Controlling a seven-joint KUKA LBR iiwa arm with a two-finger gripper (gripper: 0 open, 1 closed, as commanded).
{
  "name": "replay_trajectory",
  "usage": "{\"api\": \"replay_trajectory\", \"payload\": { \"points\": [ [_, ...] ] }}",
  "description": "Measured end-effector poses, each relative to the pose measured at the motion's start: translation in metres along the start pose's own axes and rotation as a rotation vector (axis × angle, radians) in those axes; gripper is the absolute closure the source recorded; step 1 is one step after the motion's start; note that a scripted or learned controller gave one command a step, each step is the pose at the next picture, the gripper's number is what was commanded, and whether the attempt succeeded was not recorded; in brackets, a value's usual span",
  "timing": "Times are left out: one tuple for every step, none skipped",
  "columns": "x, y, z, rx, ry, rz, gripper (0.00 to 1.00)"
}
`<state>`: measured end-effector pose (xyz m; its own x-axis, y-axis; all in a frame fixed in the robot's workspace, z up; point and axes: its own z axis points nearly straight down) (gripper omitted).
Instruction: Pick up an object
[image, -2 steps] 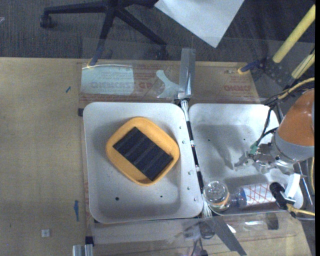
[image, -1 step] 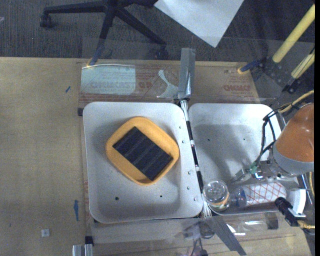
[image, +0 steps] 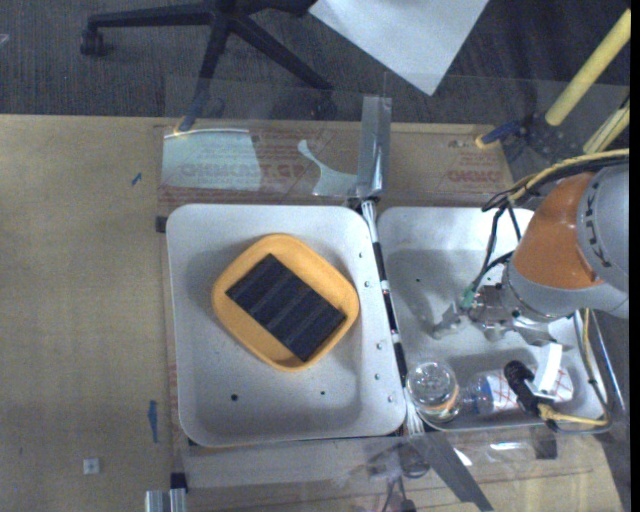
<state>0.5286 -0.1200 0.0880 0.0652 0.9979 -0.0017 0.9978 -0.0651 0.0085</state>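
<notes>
An orange, rounded-square dish with a black ribbed panel on top (image: 285, 300) lies in the middle of the left bin (image: 200, 390). A clear plastic bottle (image: 448, 390) lies on its side along the front wall of the right bin (image: 420, 240), its round end toward the divider. My gripper (image: 455, 318) hangs low over the middle of the right bin, just behind the bottle and apart from it. Nothing shows held in it. The arm's orange band (image: 550, 245) is above and to the right.
The two white bins meet at a ridge with screws (image: 385, 320). A clear plastic sheet and a metal upright (image: 372, 150) stand behind the bins. Brown bench top spreads to the left. A yellow cable (image: 575, 422) trails by the right bin's front corner.
</notes>
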Motion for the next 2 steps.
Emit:
{"api": "replay_trajectory", "payload": {
  "points": [
    [0.011, 0.074, 0.001, 0.001, 0.000, -0.189, 0.00],
    [0.098, 0.080, -0.096, 0.007, 0.002, -0.200, 0.00]
  ]
}}
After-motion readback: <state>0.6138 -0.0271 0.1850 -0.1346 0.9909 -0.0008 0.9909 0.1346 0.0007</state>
